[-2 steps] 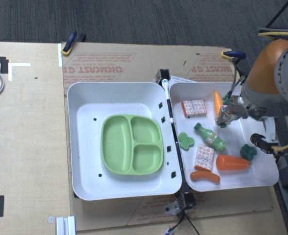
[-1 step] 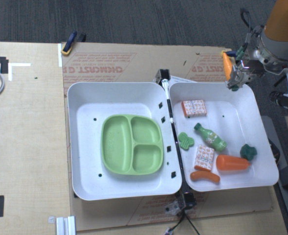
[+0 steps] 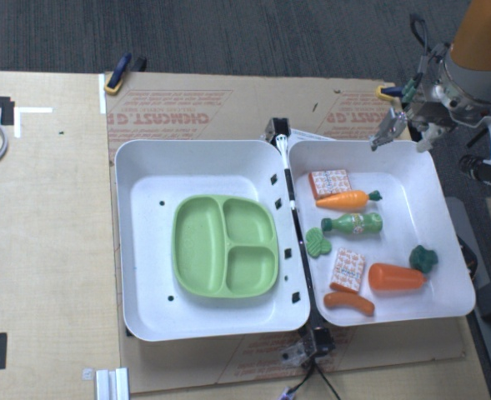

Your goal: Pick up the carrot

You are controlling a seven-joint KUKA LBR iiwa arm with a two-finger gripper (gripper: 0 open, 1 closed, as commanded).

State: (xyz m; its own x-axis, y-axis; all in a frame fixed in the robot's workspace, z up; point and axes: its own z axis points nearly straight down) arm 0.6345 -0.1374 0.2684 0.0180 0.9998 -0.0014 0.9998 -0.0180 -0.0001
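The robot's two-finger hand hovers above the far right corner of the right shallow white bin, its fingers spread apart with nothing between them. The small orange plastic carrot with a green top lies on its side in the far half of that bin, touching a printed white-and-orange carton behind it, with a green toy bottle just in front. A larger orange carrot with a dark green leafy end rests near the bin's front right. The left white bin holds a light green divided plate. Both bins sit on a cardboard-covered tabletop.
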